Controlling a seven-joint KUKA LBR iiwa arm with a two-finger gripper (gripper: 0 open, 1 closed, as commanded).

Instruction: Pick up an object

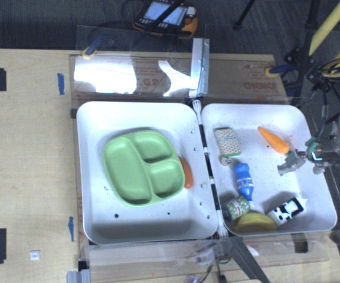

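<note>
Arm reaches from right over right bin [320, 214]; jaws [300, 160] spread, pinching nothing, near carrot [274, 139].

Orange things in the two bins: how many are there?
2. An orange carrot lies in the right bin; an orange piece sits beside the green tray in the left bin, partly hidden.

Dark floor [40, 10] — wooden bench [28, 158]

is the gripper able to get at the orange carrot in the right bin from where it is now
Probably yes: the carrot lies alone on bare bin floor, just left of the gripper, with nothing lying between them.
</note>
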